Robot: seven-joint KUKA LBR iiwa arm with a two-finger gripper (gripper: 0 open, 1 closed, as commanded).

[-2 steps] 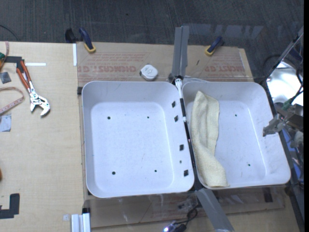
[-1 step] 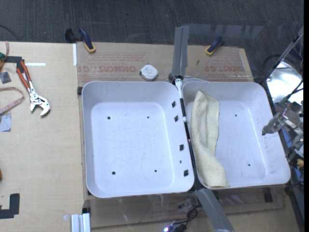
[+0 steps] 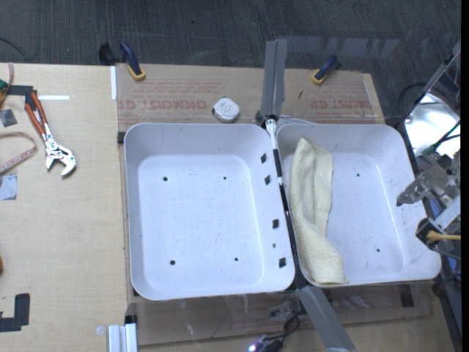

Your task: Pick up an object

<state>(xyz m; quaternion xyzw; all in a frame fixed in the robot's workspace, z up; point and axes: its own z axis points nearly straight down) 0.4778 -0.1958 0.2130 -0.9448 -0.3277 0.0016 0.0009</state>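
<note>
A cream folded towel (image 3: 314,211) lies lengthwise along the left side of the right bin (image 3: 381,135), from near the far wall to the near wall. My gripper (image 3: 421,191) sits at the right rim of that bin, partly cut off by the view's edge. It is well to the right of the towel and not touching it. The left bin (image 3: 198,218) stands beside it, across the shared divider.
A grey metal post (image 3: 272,79) rises behind the gap between the bins. A round white tape measure (image 3: 226,109) lies on the cardboard behind the left bin. An orange-handled wrench (image 3: 50,145) rests on the wooden bench at far left. Clamps (image 3: 132,63) hold the board's back edge.
</note>
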